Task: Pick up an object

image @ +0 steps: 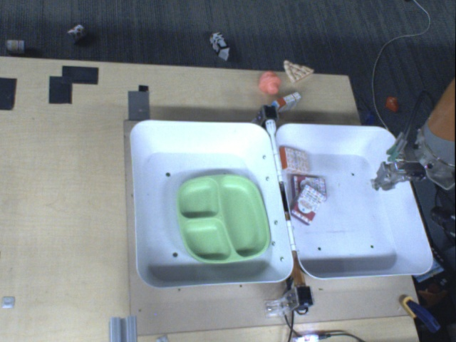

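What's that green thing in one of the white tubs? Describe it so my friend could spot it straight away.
Start with the two white bins side by side and take the left bin. Lying on its floor is a pale green tray with rounded corners, divided into three compartments. Unlike the small red-and-white packets in the right bin, it is large, plain and one colour.

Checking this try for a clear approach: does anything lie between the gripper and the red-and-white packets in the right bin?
Nothing visible does. The gripper sits over the right white bin's right rim; bare bin floor separates it from the red-and-white packets near the left wall.
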`<control>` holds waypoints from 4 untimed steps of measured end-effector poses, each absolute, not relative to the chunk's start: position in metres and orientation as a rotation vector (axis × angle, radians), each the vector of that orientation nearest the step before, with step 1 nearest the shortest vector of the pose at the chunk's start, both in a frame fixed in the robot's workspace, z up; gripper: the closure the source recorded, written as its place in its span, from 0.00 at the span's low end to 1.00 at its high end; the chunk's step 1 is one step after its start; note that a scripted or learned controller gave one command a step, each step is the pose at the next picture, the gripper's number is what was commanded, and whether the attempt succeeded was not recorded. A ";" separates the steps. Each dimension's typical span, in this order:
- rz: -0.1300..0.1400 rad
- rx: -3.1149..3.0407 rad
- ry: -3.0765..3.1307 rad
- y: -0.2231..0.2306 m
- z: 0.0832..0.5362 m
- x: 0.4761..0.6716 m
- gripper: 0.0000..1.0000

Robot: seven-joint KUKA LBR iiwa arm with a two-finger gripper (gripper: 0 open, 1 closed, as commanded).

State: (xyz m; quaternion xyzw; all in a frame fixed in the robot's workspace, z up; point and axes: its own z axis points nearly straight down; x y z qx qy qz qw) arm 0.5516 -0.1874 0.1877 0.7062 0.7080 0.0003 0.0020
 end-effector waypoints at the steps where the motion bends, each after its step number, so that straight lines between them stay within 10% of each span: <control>1: 0.003 2.215 2.223 -0.186 0.188 0.552 0.00; 2: 0.004 2.216 2.221 -0.192 0.086 0.488 0.00; 3: 0.010 2.210 2.217 -0.192 0.098 0.491 1.00; 4: 0.007 2.214 2.226 -0.058 0.185 0.506 1.00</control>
